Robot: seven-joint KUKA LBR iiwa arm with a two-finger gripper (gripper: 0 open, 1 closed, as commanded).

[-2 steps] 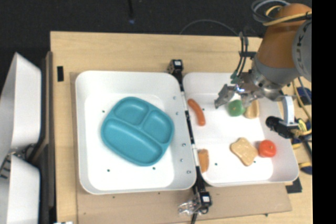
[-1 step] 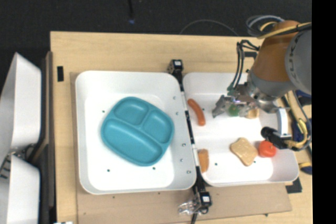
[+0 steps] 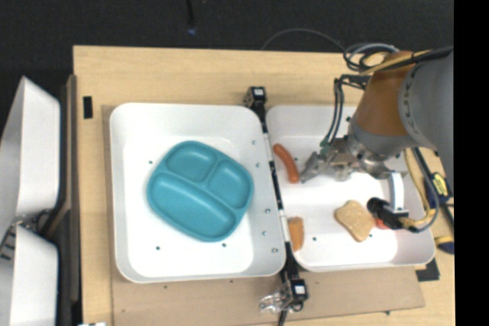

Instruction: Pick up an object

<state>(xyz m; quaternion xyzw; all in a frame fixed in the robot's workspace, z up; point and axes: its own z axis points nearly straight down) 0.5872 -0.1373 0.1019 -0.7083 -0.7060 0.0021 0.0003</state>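
A slim, smooth orange-red sausage (image 3: pixel 286 163) (slightly curved) lies in the right bin (image 3: pixel 321 259) just beside the pincer (image 3: pixel 309 169), whose grip state I cannot tell.

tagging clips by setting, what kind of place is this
Most likely a robotics lab bench set up for grasping trials, not a kitchen. A grey and orange robot arm reaches over two white bins on a wooden bench, with toy-like food, a sausage and a bread slice, and a teal divided plate.
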